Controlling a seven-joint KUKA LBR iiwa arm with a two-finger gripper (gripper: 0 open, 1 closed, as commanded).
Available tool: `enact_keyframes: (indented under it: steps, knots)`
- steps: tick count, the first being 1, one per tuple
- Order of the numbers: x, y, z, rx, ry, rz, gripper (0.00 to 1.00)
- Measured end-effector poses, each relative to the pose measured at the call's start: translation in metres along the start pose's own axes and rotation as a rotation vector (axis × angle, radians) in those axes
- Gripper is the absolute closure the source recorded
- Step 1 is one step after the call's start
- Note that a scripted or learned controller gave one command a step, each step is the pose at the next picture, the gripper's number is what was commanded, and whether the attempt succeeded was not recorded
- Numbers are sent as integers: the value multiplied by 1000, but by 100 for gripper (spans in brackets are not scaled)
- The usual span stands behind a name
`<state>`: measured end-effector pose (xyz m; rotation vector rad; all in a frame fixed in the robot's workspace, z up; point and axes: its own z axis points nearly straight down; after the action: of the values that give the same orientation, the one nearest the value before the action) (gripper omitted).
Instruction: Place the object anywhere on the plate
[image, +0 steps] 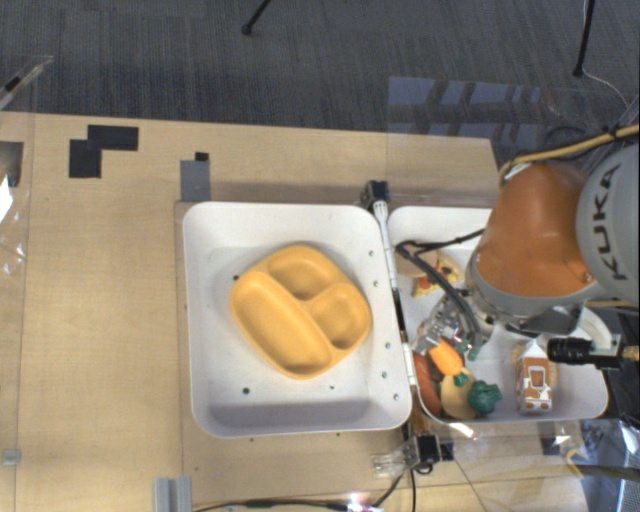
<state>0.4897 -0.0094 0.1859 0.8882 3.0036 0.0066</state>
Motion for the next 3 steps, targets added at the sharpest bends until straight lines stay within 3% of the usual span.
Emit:
enact_keyframes:
  steps: [1,2,3]
  knots:
    - [-49,-21,-8,2,-4,-363,100]
    - [-37,57,-39,-5,-2,-360,100]
    - [-12,135,-17,-4,4,-353,100]
